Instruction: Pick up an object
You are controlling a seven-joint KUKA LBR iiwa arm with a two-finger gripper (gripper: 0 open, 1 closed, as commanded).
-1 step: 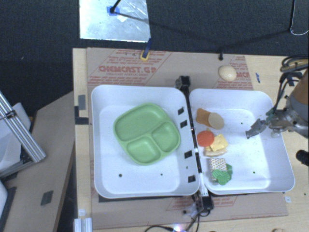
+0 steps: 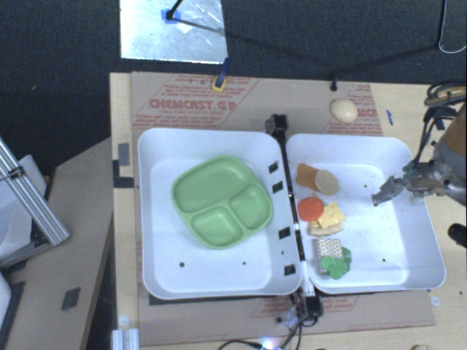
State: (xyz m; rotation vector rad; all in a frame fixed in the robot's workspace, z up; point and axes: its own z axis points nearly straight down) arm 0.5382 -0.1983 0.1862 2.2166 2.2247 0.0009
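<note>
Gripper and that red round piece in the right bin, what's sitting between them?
Nothing: the camera view shows bare white bin floor between the gripper and the red round piece. The yellow piece lies just below that line.
</note>
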